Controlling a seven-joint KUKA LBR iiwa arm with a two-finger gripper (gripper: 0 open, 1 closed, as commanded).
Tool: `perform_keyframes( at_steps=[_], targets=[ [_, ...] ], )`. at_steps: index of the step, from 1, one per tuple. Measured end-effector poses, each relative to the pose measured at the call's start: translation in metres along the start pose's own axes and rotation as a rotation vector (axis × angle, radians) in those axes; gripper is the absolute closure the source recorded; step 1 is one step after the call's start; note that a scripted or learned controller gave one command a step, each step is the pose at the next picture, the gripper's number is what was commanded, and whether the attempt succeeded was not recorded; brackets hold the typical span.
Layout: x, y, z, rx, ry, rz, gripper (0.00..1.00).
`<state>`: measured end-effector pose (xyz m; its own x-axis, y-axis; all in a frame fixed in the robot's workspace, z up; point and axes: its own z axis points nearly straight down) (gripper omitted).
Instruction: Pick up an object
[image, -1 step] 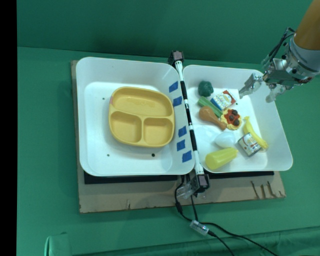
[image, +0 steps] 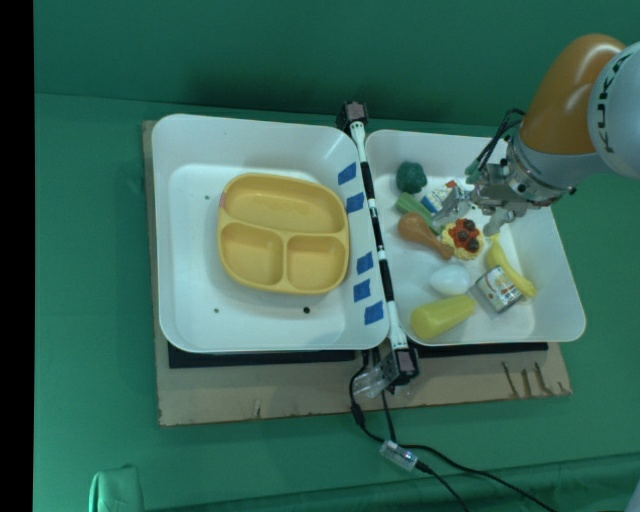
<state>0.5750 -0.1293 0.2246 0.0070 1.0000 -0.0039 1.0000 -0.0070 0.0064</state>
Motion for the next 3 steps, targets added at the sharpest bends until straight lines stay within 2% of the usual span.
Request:
perform_keyframes(
  at_steps=[1,2,3],
  targets=[
    [0.024,0.047,0.029,-0.028,-0.009,-0.003,0.0],
    [0.019,0.05,0.011,-0.046,-0.016,0.005,1.0],
    [0.069,0.126,-0.096,-0.008,0.0,-0.004,1.0]
  ],
)
